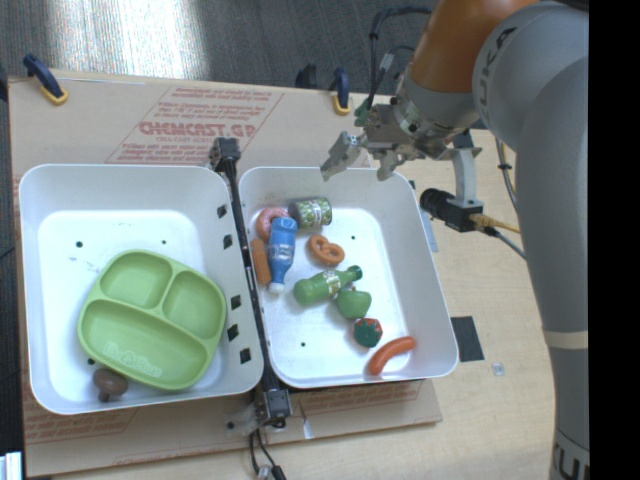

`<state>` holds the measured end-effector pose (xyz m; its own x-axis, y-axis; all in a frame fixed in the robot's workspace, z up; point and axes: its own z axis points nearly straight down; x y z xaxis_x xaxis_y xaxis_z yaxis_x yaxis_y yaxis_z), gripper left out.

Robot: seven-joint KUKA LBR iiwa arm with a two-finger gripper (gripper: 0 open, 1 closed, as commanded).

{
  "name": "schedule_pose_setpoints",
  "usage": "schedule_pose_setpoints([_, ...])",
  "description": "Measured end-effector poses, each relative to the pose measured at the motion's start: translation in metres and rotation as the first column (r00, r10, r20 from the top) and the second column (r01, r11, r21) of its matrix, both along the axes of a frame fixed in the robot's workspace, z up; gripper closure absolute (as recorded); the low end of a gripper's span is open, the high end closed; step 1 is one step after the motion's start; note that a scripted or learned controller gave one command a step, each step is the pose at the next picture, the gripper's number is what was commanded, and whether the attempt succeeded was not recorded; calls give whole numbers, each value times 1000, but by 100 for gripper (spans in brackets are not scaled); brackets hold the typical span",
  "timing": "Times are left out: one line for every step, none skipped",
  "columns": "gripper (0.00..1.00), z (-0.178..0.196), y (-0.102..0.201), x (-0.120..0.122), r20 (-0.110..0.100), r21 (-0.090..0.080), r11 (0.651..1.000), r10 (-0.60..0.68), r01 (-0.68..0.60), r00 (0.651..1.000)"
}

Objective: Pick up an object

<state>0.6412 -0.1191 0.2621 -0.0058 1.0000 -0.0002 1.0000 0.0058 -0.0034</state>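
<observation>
My gripper [362,162] hangs above the far rim of the right bin [425,268], its two fingers spread apart and nothing between them. Below it in that bin lie a small green can [312,212], a blue bottle [281,250], a pink ring [267,221], an orange carrot-like piece [260,262], a pretzel [325,250], a green bottle [326,286], a green pepper [353,303], a red and green strawberry [367,332] and a red sausage [390,356].
The left bin [40,198] holds a light green divided plate [152,318] and a brown lump [110,384] at its near corner. A black clip joins the bins at the far side [225,152]. Cardboard lies under both bins.
</observation>
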Motion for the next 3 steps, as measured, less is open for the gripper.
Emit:
schedule_pose_setpoints([0,12,85,-12,0,0,1000,3,-3,1000])
schedule_pose_setpoints([0,13,131,-14,-2,-1,1000,3,-3,1000])
schedule_pose_setpoints([0,-71,106,-74,-2,-2,1000,0,0,1000])
